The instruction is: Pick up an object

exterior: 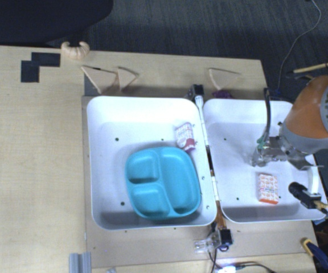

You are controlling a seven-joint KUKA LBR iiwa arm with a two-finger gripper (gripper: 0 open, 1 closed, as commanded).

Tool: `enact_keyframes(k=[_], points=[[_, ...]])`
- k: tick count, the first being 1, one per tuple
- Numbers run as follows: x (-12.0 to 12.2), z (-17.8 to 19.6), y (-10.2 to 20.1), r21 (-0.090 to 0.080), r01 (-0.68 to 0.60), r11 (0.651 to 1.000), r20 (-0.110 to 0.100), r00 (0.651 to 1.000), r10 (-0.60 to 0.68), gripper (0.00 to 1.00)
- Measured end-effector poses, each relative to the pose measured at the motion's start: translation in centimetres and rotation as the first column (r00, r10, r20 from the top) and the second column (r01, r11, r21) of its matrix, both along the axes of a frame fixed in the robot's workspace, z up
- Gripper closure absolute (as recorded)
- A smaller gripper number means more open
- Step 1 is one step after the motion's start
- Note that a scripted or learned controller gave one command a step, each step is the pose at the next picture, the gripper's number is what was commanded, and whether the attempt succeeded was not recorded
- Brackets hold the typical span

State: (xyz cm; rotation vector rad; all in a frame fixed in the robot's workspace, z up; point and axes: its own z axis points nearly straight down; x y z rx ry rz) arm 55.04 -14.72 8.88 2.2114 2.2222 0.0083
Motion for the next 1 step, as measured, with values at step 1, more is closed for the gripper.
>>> enact_keyframes(k=[1], points=[[5.73,2.08,-5.92,-0.001,-0.001,1.000,-0.003,1.000,0.001,1.00]])
